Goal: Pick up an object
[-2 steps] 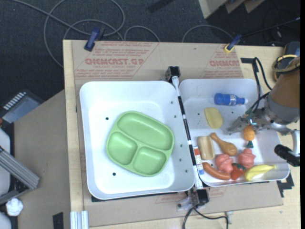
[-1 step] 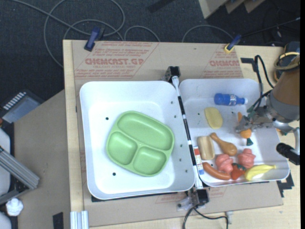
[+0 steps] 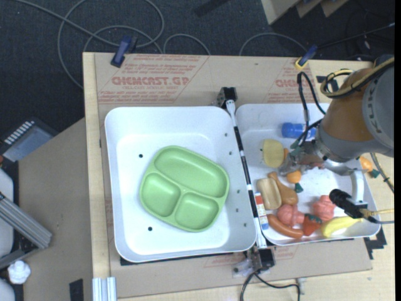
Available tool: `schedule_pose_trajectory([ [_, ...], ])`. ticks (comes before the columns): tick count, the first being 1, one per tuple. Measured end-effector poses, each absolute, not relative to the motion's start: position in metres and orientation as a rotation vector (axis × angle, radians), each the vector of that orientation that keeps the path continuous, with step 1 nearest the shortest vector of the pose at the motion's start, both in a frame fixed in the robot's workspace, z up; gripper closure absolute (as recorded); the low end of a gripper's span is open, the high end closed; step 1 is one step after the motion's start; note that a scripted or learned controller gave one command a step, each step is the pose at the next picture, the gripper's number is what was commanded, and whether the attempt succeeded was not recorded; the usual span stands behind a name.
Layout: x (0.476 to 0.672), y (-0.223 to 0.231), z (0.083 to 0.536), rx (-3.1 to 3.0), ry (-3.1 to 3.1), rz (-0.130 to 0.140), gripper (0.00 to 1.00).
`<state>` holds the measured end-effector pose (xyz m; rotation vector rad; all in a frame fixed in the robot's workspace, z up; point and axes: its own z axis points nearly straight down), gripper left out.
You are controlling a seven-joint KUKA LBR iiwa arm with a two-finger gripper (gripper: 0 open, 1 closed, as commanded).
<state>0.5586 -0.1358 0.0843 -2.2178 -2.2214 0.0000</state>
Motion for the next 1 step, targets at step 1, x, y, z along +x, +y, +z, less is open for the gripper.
schedule_pose_trajectory([
  [1, 0.5682, -0.0673, 0.1855, -2.22, -2.224, -0.004, 1.0],
])
